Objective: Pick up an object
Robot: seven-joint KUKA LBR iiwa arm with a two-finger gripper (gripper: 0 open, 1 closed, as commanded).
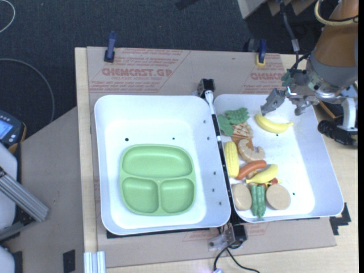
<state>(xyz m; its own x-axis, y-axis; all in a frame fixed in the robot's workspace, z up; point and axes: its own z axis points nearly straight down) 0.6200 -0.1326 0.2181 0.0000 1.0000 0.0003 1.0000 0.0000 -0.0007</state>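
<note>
The worktop (68, 147) was pale wood, covered by a brown cardboard sheet (170, 67) printed with red lettering and clipped at its far edge by two blue clamps (110, 46). Two shallow white bins sat side by side on the sheet, the left bin (108, 152) touching the right bin (324, 175).

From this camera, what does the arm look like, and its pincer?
The arm is a thick, rounded grey body with an orange-brown band above the wrist. Below it sits a lighter, silvery ring. The pincer is small, made of grey metal parts, with two thin dark grey fingers. A dark cable runs down toward the wrist from above.
</note>
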